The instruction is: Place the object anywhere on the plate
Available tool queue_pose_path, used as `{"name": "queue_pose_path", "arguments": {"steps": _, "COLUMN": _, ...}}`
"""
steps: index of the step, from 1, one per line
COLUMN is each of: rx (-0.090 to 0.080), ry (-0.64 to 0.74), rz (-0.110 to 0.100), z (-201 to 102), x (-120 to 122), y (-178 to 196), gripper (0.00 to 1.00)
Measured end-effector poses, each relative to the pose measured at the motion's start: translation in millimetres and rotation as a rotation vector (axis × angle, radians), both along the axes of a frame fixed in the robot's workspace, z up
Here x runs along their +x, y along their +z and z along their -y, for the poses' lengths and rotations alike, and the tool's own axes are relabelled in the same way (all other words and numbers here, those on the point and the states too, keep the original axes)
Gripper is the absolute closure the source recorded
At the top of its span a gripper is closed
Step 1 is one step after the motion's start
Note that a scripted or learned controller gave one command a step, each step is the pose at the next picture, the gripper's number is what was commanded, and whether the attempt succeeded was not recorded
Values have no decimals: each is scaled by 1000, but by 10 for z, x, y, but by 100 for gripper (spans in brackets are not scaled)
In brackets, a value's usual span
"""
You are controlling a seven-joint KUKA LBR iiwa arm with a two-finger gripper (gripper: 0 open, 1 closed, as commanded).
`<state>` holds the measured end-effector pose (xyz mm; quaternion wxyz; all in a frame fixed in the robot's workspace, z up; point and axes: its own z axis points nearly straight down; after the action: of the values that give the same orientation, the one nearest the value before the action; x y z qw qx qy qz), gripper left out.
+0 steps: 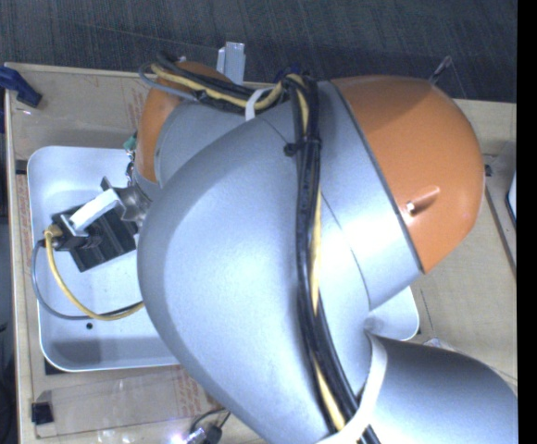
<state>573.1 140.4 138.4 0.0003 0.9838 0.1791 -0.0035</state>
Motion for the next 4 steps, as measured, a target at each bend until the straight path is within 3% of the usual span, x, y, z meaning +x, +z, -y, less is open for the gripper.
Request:
{"name": "queue_pose_path", "arguments": {"steps": 1, "rx": 6, "ry": 267, "rz": 2, "z": 644, "x": 148, "y": 1003, "gripper": 100}}
{"name": "queue_pose_path", "arguments": {"steps": 2, "rx": 9, "ry": 569, "rz": -3, "z": 730, "x": 488, "y": 675, "gripper": 100}}
{"name": "queue_pose_path", "arguments": {"steps": 3, "rx": 7, "ry": 768, "rz": 3, "z": 252, "x": 164, "y": 1203, "gripper": 100}}
{"name": "queue_pose_path", "arguments": {"steps": 4, "rx": 5, "ry": 437, "rz": -1, "z": 142, "x": -805, "y": -485, "gripper": 100}}
